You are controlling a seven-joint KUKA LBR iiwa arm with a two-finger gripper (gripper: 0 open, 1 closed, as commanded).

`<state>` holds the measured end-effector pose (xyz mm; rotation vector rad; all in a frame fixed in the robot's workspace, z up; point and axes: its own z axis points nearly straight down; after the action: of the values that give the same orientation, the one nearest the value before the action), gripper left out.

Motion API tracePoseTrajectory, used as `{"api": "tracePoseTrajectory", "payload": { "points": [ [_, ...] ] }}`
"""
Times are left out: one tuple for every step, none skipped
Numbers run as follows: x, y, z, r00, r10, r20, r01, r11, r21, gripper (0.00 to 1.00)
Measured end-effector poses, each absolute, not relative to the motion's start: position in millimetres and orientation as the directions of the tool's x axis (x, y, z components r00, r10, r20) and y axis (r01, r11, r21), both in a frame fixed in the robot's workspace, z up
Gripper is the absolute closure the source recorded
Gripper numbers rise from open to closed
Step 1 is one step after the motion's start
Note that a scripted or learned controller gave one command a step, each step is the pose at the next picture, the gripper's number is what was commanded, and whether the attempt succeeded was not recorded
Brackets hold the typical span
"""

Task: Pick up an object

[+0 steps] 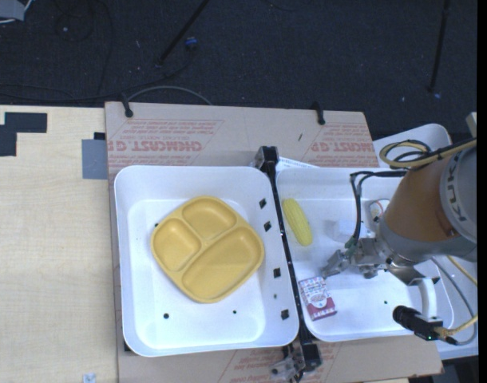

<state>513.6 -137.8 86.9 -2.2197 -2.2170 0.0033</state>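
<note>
Hovering over the right bin, my gripper has not picked anything up yet, so by my reckoning the whole task is ahead of me: choose an object, come down on it, close, and lift. Whether my gripper is spread or closed I cannot tell from this slant; what I can say is that nothing sits in it. The nearest candidate is the small red-and-white packet, lying flat on the bin floor just below and slightly to the left of my tool tip, close but not touching. The yellow corn cob lies further off, up and to the left of the tool, near the divider between the bins. Well away to the left, across that divider, the yellow compartment plate rests in the left bin, out of easy reach from this stance. My arm comes in from the right, the orange band sitting above the wrist, and the wrist is bent so the tool points leftward and down toward the bin floor.
</note>
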Motion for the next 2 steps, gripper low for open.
{"api": "tracePoseTrajectory", "payload": {
  "points": [
    [514.0, -139, 98, 0.005, 1.000, 0.002, 1.000, -0.005, -0.003, 1.00],
    [511.7, -134, 159, -0.001, 1.000, 0.000, 1.000, 0.001, 0.001, 1.00]
  ]
}}
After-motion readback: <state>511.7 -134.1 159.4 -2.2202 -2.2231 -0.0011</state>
